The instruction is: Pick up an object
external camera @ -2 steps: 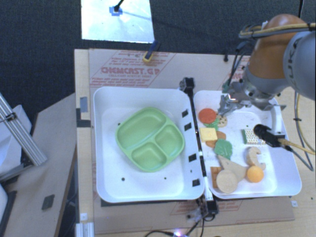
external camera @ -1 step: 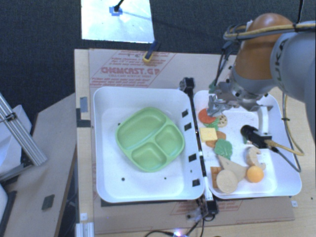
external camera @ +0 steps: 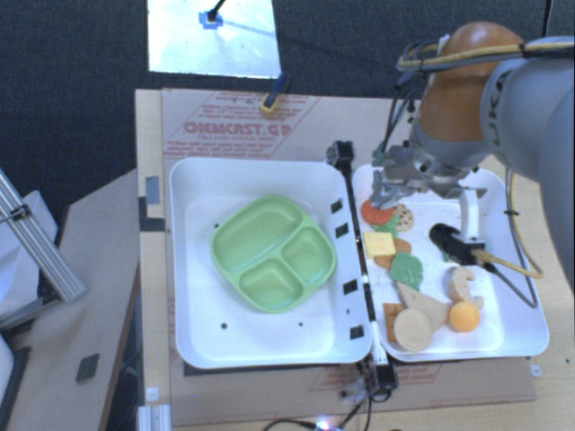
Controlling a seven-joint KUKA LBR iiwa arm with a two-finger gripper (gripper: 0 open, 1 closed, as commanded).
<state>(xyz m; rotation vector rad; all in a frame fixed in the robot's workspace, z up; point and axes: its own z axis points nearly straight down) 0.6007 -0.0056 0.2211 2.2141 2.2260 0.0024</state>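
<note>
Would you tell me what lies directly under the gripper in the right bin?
Under the gripper lies a red slice beside a speckled cookie; the slice's upper edge is covered by the gripper.

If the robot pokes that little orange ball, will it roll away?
Probably yes. The orange ball looks round and smooth, so a nudge would likely set it rolling. It probably wouldn't go far: the right bin has a raised rim, and a pale toy piece sits right beside it. It looks small, so likely light.

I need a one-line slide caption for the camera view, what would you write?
Gripper hovers over toy food in the right bin; a green divided plate lies in the left bin.
</note>
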